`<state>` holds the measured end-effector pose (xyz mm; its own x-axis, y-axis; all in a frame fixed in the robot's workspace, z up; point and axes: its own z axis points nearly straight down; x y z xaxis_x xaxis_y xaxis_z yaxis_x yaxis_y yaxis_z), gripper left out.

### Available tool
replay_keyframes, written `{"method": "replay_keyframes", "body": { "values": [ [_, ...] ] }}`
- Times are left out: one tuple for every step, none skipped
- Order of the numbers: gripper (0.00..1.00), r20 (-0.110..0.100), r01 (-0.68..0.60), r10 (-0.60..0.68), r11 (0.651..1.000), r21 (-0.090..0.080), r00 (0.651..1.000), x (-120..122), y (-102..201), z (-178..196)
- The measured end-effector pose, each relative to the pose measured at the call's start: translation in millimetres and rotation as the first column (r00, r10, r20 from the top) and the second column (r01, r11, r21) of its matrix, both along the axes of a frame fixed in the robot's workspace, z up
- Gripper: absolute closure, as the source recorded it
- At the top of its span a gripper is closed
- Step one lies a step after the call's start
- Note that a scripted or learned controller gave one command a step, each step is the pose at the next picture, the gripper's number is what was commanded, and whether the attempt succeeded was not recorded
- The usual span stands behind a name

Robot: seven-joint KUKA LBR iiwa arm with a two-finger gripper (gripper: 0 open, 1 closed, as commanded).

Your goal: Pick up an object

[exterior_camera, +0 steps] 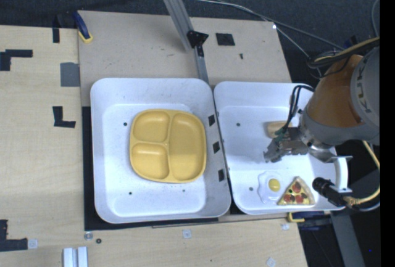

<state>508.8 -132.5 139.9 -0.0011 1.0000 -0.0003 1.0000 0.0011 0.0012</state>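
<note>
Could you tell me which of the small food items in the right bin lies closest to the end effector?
The tan piece, just up-left of the end effector. The fried egg and pizza slice lie further off, near the bin's front edge.

**Arm low over the right bin, yellow plate alone in the left**

The gripper [272, 155] hangs low in the right bin [247, 105], near its middle. A tan object [275, 129] lies just behind it. Near the front wall sit a fried egg toy [272, 185] and, just beside it, a pizza slice toy [296, 193]. The left bin [111, 105] holds a yellow divided plate [168, 145] on the worktop [37, 136].
</note>
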Motion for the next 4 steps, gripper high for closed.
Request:
{"method": "replay_keyframes", "body": {
  "values": [
    [1.0, 0.001, 0.001, -0.001, 1.0, -0.001, 1.0, -5, -9, 52],
    [1.0, -0.001, 0.0, 0.0, 1.0, 0.001, 1.0, -5, -9, 63],
    [1.0, -0.002, -0.006, 0.006, 1.0, 0.002, 1.0, 22, 48, 59],
    [1.0, -0.003, -0.005, 0.005, 1.0, 0.001, 1.0, 39, 94, 54]
  ]
}}
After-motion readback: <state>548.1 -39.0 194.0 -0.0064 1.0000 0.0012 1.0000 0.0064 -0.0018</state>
